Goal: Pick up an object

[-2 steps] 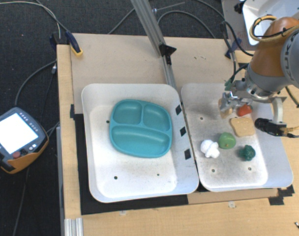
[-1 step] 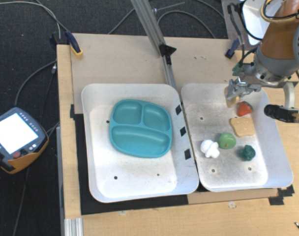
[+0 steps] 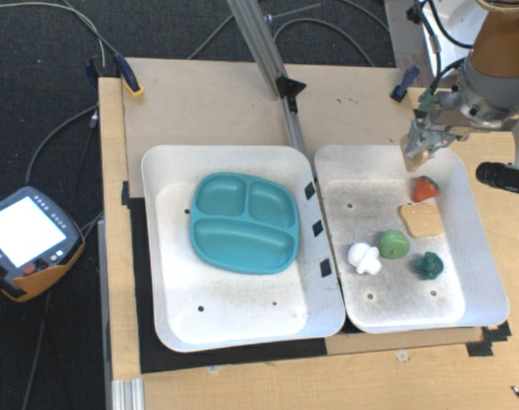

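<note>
gripper [image 3: 419, 154] points down, close by roundish red object [image 3: 424, 190]

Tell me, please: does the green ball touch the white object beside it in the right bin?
Apart. The camera view shows a thin strip of bin floor between the green ball and the white object.

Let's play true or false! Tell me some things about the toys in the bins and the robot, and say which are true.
1. The teal plate lies in the left bin. True.
2. The plate has three sections. True.
3. The green ball sits on the plate. False: it lies in the right bin, beside the white toy.
4. The tool hovers over the left bin. False: it is above the right bin's far edge, near the red toy.
5. The tan cracker lies in the right bin. True.
</note>
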{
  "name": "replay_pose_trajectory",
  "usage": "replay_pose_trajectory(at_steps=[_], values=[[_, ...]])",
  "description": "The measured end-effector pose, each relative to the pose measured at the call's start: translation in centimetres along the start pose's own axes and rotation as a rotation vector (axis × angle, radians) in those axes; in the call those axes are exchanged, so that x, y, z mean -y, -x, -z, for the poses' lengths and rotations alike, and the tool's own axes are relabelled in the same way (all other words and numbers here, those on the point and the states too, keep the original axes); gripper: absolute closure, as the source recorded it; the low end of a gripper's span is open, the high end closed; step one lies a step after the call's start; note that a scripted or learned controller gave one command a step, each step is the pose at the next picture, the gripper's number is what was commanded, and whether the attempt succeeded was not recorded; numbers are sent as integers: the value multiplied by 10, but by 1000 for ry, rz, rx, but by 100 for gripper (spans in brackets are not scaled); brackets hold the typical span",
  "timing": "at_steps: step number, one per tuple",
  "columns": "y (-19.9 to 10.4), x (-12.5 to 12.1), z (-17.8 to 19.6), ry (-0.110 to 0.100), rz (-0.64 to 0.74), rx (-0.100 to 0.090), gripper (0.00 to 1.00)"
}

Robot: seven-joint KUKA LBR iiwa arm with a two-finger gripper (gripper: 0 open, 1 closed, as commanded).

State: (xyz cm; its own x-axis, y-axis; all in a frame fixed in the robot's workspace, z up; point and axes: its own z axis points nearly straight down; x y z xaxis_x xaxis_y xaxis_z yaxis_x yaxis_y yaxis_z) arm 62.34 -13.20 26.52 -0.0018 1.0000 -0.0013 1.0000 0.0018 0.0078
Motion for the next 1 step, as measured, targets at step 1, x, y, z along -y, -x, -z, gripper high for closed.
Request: replay_pose_trajectory(at_steps=[1], values=[[-52,-7,3,-4,4,-3,100]])
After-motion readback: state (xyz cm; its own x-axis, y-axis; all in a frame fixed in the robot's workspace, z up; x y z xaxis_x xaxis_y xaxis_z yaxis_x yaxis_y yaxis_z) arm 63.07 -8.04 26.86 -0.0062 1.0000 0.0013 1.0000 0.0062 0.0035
